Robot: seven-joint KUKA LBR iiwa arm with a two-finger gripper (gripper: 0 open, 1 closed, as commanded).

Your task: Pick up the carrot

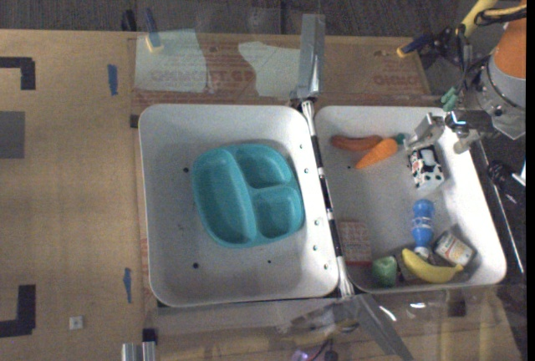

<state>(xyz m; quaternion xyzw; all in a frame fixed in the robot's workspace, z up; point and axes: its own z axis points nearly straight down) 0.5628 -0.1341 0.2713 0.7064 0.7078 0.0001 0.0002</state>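
Orange carrot (378,153) lies just left of gripper (436,130), apart.

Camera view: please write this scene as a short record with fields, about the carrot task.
target: carrot, lying in right bin near its far edge
beside target: red sausage-like item, touching or nearly touching it
hand: just right of the carrot, above the cow-patterned carton
carrot held: no
left bin: teal divided tray
near edge, right bin: banana, bottle

Arm (510,75) cut off by the right edge. Gripper (435,131) blurred; finger state indiscernible. Can (454,249) label in the right bin (493,267) too small to read.
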